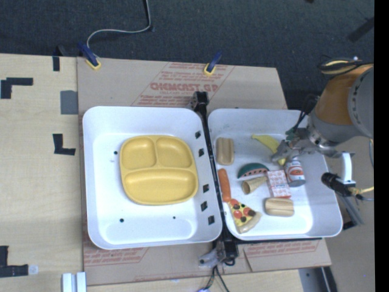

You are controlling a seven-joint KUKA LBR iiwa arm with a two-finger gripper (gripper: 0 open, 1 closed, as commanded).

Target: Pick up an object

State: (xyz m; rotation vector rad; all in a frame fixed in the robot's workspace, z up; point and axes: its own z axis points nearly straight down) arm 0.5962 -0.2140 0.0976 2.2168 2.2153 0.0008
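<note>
The right bin [316, 224] holds several toy foods: a yellow banana [265, 141], a tan bun [225, 150], a watermelon slice [251, 170], a red sausage [223, 184], a pizza slice [243, 215], a red-and-white box [278, 183], a small can [296, 174] and a bread roll [279, 207]. My gripper [284, 152] is low over the right bin, just right of the banana and directly above the can. It reaches in from the right on the grey arm with the orange band [341, 99]. I see nothing held in it.
The left bin [97, 163] contains a yellow divided plate [159, 169]. Both bins rest on a cardboard sheet [176, 84] clamped at its far edge. A black clip [199, 99] joins the bins at the back. A cable [121, 32] lies beyond.
</note>
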